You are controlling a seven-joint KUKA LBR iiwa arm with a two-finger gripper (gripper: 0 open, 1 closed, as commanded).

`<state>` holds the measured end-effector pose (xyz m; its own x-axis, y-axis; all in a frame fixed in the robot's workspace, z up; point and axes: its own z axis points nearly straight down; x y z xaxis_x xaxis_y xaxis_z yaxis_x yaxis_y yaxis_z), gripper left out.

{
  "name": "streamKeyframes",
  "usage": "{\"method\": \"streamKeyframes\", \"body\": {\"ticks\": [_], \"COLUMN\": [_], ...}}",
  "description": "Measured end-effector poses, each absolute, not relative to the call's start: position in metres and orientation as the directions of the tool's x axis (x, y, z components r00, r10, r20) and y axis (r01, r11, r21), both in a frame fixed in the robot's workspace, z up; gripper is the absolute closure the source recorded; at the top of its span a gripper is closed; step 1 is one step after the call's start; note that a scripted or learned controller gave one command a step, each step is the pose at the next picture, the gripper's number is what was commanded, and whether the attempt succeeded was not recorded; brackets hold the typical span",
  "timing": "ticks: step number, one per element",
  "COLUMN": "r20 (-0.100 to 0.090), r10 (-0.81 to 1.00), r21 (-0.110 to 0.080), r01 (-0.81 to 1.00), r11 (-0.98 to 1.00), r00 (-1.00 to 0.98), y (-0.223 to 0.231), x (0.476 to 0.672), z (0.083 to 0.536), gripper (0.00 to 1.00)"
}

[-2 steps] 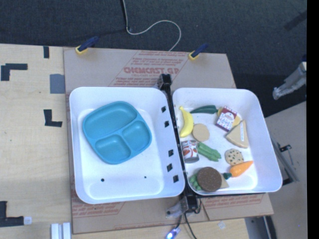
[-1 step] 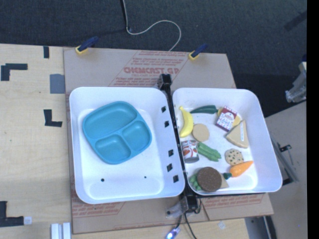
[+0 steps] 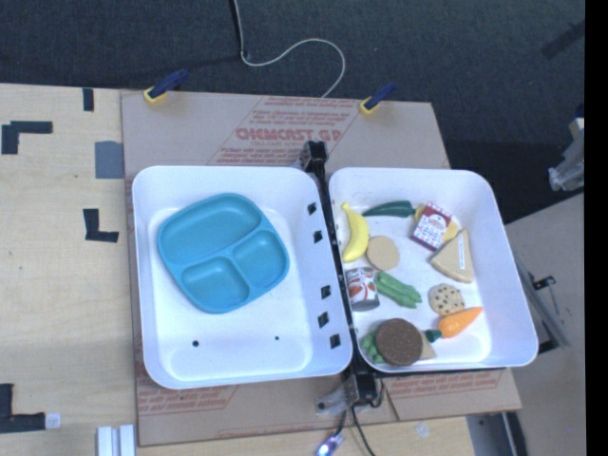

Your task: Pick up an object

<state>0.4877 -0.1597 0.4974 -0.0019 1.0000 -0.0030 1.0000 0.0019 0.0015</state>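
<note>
Evidently the pickable toys are gathered in the right bin (image 3: 505, 272) on the bench (image 3: 57, 274): a banana (image 3: 354, 234), a can (image 3: 362, 288), a burger (image 3: 399, 342) and a carrot (image 3: 460, 321) lie close together. The tight packing probably makes a clean grasp harder. The left bin (image 3: 144, 274) holds a blue divided plate (image 3: 223, 252), lying apart and likely easier to reach.

Two white bins: left bin (image 3: 152, 283) w/ small black dots on its floor, right bin (image 3: 499, 255) plain; divided tray (image 3: 222, 252) solid sky blue; banana (image 3: 355, 233) yellow; round cracker (image 3: 383, 253) pale tan; pepper (image 3: 389, 209) dark green w/ a shine; small box (image 3: 430, 226) red & white, printed label; sandwich wedge (image 3: 454, 257) cream-tan; can (image 3: 362, 288) white w/ red label; pea pod (image 3: 398, 289) bright green; cookie (image 3: 445, 298) beige, dark specks; carrot (image 3: 460, 321) orange, green tip; burger (image 3: 399, 341) dark brown patty, tan bun; cardboard sheet (image 3: 285, 131) brown, red lettering; clamps (image 3: 166, 85) blue & yellow; bench (image 3: 57, 283) light wood w/ black tape marks.
</note>
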Motion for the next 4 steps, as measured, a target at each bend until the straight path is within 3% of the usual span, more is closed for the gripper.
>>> {"method": "streamKeyframes", "body": {"ticks": [4], "r20": [-0.007], "r10": [1.0], "r21": [0.004], "r01": [1.0], "r11": [0.003], "r00": [-0.003], "y": [-0.159], "x": [0.49], "z": [0.538], "gripper": [1.0]}}
